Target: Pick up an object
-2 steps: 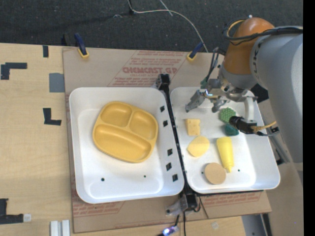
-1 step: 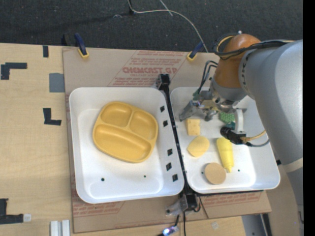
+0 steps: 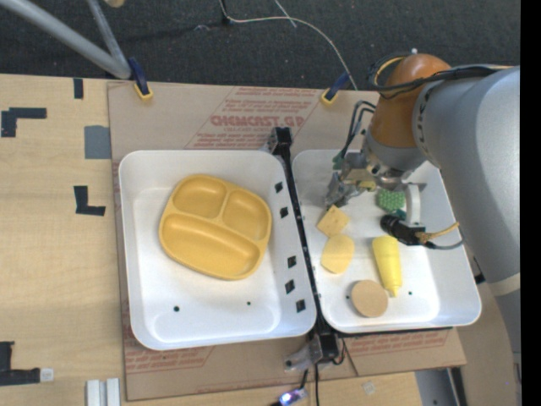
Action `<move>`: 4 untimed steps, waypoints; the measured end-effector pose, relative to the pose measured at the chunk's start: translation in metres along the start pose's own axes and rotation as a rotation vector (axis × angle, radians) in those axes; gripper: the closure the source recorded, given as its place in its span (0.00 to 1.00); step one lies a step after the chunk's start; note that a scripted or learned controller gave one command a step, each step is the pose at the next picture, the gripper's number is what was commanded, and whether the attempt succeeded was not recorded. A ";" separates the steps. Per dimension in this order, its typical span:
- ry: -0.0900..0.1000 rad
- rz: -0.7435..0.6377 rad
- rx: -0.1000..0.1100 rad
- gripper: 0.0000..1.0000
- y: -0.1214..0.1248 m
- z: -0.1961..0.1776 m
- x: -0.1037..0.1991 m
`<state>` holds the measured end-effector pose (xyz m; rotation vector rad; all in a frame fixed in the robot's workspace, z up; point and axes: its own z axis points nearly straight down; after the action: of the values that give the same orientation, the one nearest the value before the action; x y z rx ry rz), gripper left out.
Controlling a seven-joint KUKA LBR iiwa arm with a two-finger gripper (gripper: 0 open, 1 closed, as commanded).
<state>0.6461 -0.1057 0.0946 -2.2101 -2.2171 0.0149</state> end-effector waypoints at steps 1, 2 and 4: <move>0.000 0.001 -0.012 1.00 -0.007 -0.053 0.007; -0.001 0.002 -0.012 1.00 -0.002 -0.094 0.004; 0.000 0.002 -0.009 1.00 -0.007 -0.165 0.000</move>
<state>0.6412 -0.1059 0.2592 -2.2169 -2.2192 0.0055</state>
